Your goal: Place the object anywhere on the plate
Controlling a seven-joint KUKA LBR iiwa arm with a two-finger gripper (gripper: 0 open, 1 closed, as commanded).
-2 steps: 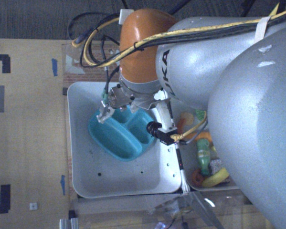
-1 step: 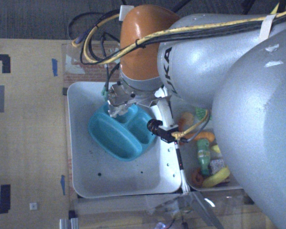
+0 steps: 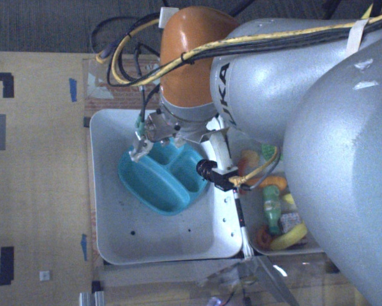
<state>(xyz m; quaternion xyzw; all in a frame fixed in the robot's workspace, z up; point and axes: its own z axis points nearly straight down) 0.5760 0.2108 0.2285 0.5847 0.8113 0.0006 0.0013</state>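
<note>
Your tool sits low in the left bin, its tips right at the upper-left rim of the blue plate. You can't tell from here whether it's open or closed, or whether it's carrying anything. The plate lies tilted in that bin, just below and right of the tool. Loose objects are piled in the right bin, well to the tool's right, partly hidden under the arm

I count two white bins on my worktop, one blue plate with several compartments in the left bin, one green bottle and one banana in the right.
</note>
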